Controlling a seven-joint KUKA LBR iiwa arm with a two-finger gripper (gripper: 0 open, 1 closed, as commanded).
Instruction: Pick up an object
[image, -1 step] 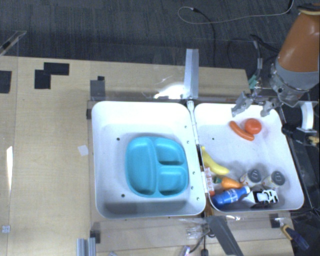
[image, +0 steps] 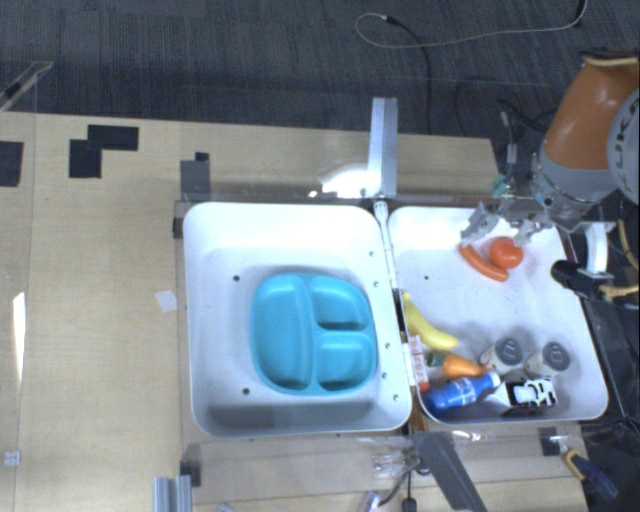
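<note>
The pincer (image: 508, 222), its fingers spread wide and holding nothing, hangs at the upper right of the frame. The orange carrot (image: 485, 262) lies just below-left of it in the right bin (image: 440, 230), long axis running upper-left to lower-right.

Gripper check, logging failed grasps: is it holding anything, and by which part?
Nothing is held. The gripper hovers open just above the orange toys in the right bin.
</note>
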